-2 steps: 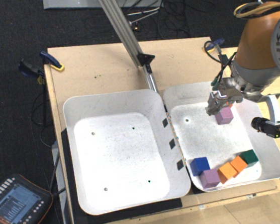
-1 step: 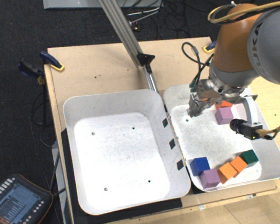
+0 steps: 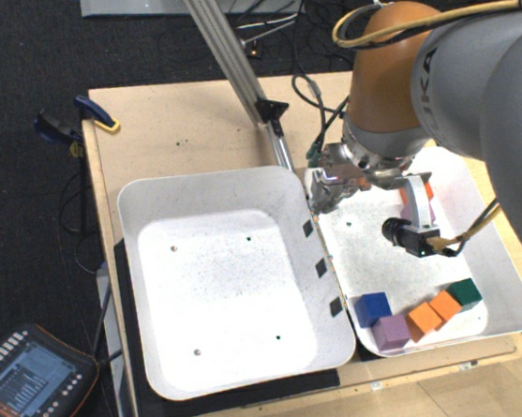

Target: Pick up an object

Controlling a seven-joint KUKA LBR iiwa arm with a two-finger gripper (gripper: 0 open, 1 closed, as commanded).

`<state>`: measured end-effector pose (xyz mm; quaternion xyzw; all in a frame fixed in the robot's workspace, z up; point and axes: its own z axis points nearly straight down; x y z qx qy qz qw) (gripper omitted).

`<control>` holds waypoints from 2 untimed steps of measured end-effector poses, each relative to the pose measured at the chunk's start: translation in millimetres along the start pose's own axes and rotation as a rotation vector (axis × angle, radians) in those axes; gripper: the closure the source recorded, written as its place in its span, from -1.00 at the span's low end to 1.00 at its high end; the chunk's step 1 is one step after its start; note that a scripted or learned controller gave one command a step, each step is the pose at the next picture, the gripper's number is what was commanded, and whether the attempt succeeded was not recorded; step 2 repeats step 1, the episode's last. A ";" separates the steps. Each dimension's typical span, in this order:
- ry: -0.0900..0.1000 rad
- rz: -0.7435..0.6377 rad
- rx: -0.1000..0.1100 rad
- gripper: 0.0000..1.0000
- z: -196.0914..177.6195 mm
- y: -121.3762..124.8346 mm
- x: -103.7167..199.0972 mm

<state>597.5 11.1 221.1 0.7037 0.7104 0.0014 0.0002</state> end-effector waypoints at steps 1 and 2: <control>0.001 0.001 -0.001 1.00 -18.2 2.8 55.6; 0.001 0.001 -0.001 1.00 -18.2 2.8 55.6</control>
